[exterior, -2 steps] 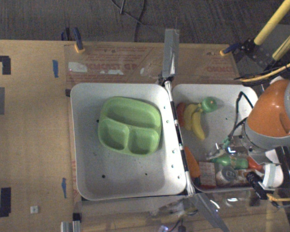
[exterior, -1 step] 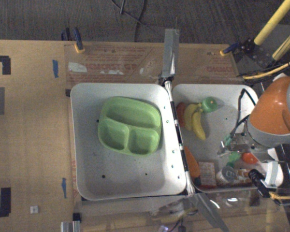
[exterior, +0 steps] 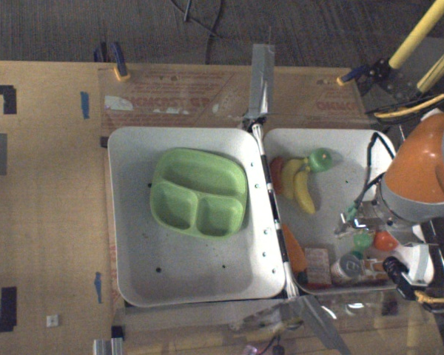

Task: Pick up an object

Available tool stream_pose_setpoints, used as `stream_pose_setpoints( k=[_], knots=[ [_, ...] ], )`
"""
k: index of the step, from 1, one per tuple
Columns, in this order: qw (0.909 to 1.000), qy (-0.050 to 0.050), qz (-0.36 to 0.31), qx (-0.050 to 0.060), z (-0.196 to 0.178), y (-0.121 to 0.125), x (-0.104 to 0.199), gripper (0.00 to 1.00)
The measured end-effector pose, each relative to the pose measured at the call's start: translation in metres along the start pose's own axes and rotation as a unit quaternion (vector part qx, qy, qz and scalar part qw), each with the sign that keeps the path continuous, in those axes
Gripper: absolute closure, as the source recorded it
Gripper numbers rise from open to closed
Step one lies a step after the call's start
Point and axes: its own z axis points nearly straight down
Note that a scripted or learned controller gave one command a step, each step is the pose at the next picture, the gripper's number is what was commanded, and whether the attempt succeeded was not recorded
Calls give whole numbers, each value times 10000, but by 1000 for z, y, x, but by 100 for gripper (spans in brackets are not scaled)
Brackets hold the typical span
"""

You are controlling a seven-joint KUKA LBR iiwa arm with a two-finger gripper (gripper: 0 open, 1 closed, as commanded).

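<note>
We see the gripper (exterior: 353, 220) low over the right bin (exterior: 333, 152); whether it grasps anything we cannot tell. The banana (exterior: 302, 186) lies just up-left, long axis running roughly along the bin.

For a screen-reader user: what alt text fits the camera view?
A grey and orange robot arm reaches its hand into the right white bin, above a banana and other small items. The left white bin holds a green divided plate.

Grey arm (exterior: 422, 172) reaching from right, claw (exterior: 353, 220) lowered
</note>
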Motion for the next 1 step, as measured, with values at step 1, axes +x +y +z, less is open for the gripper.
stream_pose_setpoints(
  k=[1],
  knots=[
    [10000, 1, -1, 2, 0, 0, 0, 0]
  ],
)
